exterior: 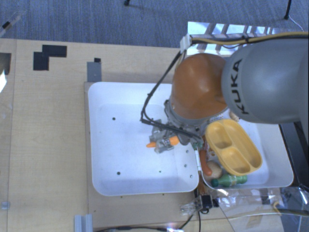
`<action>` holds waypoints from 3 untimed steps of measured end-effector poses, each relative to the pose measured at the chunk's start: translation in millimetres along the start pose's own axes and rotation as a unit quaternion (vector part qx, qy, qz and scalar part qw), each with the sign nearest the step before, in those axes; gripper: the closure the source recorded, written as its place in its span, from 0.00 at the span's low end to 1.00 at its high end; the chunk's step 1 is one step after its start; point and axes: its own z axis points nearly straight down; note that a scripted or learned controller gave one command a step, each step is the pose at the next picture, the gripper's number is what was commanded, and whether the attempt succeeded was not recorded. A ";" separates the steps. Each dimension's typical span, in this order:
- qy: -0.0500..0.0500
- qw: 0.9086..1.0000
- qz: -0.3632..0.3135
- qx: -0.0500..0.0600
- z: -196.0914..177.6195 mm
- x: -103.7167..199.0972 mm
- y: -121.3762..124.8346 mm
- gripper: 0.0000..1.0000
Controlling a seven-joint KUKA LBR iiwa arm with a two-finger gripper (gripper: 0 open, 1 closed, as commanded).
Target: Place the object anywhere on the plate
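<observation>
Nearest the lower edge: loose cables and a small connector (205, 203) on the wooden bench (48, 153), just below the gap between the two bins. Right bin (282, 175): a yellow two-compartment plate (233, 146) lies tilted across it, its long axis running from upper left to lower right; both compartments look bare. Below the plate's lower edge, a green item (231, 180) lies on the bin floor, and to the left of it a reddish-orange item (206, 167) and a tan item (215, 170) sit against the bin's left wall; their exact shapes are too hidden to name. Left bin (120, 178): white, shallow, with a few small dark marks on its floor. Gripper (163, 143): low over the right part of the left bin, near the dividing wall. An orange object (153, 144) shows at the fingertips, its left end sticking out beyond them; the fingers appear closed around it, though the metal parts blur together and contact with the bin floor cannot be judged. Above: orange band (198, 88) and grey arm (270, 76) marked KUKA, covering the upper right bin. Farthest: black patches (48, 56) on the bench, then blue-grey carpet (96, 8).
</observation>
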 end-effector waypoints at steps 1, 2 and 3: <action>-0.007 1.000 0.003 0.000 -12.8 -3.9 0.7 1.00; -0.003 0.984 -0.180 -0.001 -36.6 5.1 55.7 1.00; -0.006 0.989 -0.146 -0.001 -115.0 -52.6 96.2 1.00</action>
